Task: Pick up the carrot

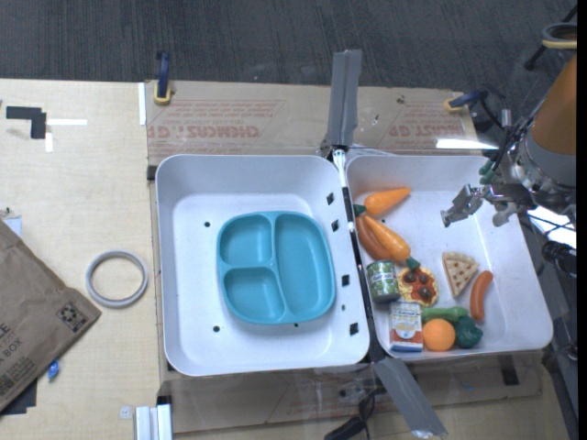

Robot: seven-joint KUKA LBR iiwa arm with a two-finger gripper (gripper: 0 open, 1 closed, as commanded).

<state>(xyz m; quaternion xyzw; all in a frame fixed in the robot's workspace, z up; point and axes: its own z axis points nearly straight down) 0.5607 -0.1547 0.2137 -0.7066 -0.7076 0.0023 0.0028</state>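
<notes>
The carrot (387,199) is a small orange toy with a green stub. It lies flat near the back left corner of the right bin (532,337). My gripper (479,211) hangs over the back right part of that bin, about a hand's width to the right of the carrot. It is open, with nothing between its fingers (456,213). The arm's orange band (556,122) rises behind it at the view's right edge.
Just in front of the carrot lies a longer orange-red vegetable (382,238). Further forward are a green can (383,280), a round pizza (420,285), a pizza slice (458,270), a sausage (481,293), an orange (439,335) and a carton (405,326). The left bin (183,246) holds a teal divided plate (275,267).
</notes>
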